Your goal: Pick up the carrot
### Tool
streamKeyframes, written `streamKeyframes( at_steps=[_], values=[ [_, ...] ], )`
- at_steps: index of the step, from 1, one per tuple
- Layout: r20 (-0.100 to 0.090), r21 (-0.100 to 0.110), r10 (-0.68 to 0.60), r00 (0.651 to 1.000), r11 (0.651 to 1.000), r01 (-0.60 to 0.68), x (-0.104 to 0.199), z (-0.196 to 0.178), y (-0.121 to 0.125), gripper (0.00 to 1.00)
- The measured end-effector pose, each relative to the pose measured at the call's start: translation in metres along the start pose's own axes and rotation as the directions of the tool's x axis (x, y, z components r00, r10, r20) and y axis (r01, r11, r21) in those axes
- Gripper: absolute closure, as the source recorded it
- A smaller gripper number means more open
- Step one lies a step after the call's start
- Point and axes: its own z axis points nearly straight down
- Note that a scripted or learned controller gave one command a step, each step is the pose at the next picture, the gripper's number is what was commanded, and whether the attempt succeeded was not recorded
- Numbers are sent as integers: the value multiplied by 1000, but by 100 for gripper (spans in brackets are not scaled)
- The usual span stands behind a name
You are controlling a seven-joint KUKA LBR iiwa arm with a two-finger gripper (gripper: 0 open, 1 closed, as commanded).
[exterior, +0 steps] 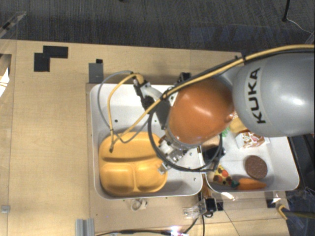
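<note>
Trouble looms because the carrot [251, 183] lies at the near edge of the right bin [288, 154] while the arm [199, 114] hangs over the left bin [96, 132], above the yellow bread-like lump [130, 168], so a descent here would miss; whether the tool is open or closed I cannot tell.

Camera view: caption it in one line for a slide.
KUKA arm reaches over the left bin beside a yellow bulky object; the carrot lies in the right bin.
</note>
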Motion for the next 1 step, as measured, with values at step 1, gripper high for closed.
streamKeyframes(
  at_steps=[1],
  values=[
    [-1, 4, 7, 1000, 1000, -7, 2, -10, -2, 100]
  ],
)
